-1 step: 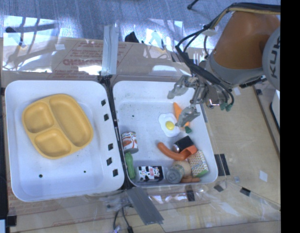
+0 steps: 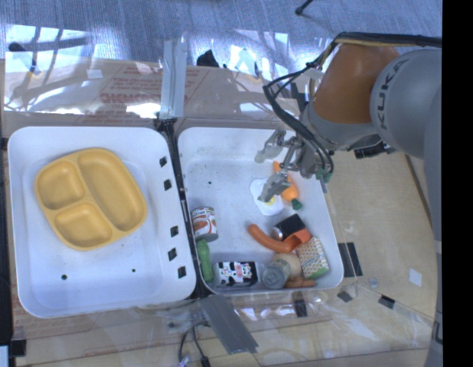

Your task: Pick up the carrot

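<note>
The hand (image 2: pixel 281 176) hangs low over the right bin (image 2: pixel 221 147), with something small and orange with a green tip — likely the carrot (image 2: pixel 288 192) — just below and touching or nearly touching its fingers. Whether the fingers are spread or closed cannot be told, nor whether they grip anything.

To do the step well, the hand should straddle the carrot across its narrow width, settle low enough to catch the body and not the green end, then close squarely before lifting straight up.

A longer orange piece (image 2: pixel 265 238) lies further below the hand, near a black block (image 2: pixel 290 225); it could be mistaken for the target. A white item (image 2: pixel 265 197) under the fingers is half covered and hard to name.
</note>
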Robot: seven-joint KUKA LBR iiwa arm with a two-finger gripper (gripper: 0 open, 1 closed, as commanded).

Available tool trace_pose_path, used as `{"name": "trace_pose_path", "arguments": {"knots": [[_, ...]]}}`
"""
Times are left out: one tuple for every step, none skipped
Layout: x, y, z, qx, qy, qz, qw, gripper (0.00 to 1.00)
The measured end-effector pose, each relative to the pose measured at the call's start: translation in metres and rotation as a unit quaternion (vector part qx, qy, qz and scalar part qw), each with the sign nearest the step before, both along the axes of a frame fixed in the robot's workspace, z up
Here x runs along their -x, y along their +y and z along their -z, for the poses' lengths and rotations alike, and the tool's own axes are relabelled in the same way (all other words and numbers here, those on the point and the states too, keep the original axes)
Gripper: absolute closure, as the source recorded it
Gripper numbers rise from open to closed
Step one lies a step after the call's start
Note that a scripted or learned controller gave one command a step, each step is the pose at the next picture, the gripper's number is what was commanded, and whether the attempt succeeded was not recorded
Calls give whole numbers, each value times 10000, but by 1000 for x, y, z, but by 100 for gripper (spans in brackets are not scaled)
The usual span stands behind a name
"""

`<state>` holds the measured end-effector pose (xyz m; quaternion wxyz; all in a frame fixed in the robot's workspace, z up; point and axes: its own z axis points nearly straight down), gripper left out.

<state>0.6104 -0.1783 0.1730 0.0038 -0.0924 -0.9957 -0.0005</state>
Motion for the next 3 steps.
{"name": "trace_pose_path", "arguments": {"knots": [[-18,-31,82,-1,-25,-1062,9943,0],[-21,-29,68,13,-57,-1104,9939,100],[-49,0,-7,16,-74,-79,9999,100]]}}
